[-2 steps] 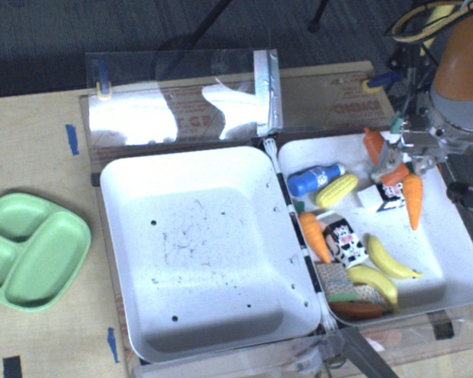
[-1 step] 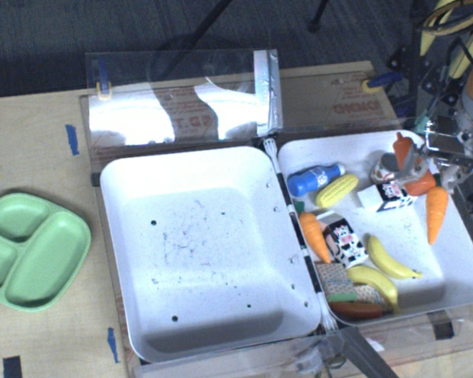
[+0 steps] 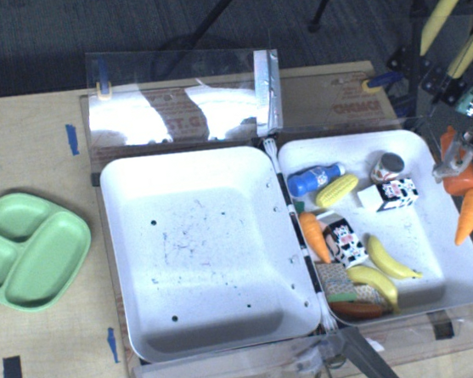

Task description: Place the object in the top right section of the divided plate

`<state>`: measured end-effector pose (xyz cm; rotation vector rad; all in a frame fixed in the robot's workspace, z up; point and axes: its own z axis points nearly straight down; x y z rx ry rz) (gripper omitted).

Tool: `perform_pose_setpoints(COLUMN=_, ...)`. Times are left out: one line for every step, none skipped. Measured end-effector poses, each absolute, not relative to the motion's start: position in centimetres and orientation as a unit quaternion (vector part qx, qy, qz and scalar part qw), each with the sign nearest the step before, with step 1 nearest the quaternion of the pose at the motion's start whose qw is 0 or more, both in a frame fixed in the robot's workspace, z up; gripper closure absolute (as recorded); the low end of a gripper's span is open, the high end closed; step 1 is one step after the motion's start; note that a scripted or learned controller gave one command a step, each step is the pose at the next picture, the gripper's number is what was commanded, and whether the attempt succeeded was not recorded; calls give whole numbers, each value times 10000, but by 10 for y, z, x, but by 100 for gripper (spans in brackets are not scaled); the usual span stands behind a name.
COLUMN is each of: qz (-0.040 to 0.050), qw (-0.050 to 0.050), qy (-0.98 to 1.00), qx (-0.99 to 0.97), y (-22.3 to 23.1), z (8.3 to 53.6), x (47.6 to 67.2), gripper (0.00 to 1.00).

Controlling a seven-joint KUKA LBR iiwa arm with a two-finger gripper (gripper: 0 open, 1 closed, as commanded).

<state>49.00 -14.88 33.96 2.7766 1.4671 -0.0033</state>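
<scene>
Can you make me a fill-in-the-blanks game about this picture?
The divided plate is colored ____.
The toy foods lie in the ____ bin.
The blue bottle lies beside a yellow ____.
The plate sits to the ____ of both bins.

Missing words: green; right; corn; left

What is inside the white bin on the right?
The right bin holds a blue bottle, corn, a carrot, two bananas, two black-and-white cow-spotted toys and a small can. A mesh item and something red lie partly hidden under the bananas.
</scene>
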Motion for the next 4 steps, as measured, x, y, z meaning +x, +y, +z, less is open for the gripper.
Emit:
perform_pose_setpoints(qz=-11, qw=7, qy=2715, qx=9624, y=-141, z=348, x=480, gripper=100)
perform_pose_setpoints(qz=-15, qw=3, qy=2206, qx=9754, y=-133, z=386, x=480, gripper=100)
perform_pose_setpoints(qz=-13, qw=6, qy=1013, qx=9949, y=-135, z=386, x=484, gripper=100)
perform_pose_setpoints(qz=-13, qw=2, qy=1015, qx=9948, y=-149, z=358, x=540, gripper=100)
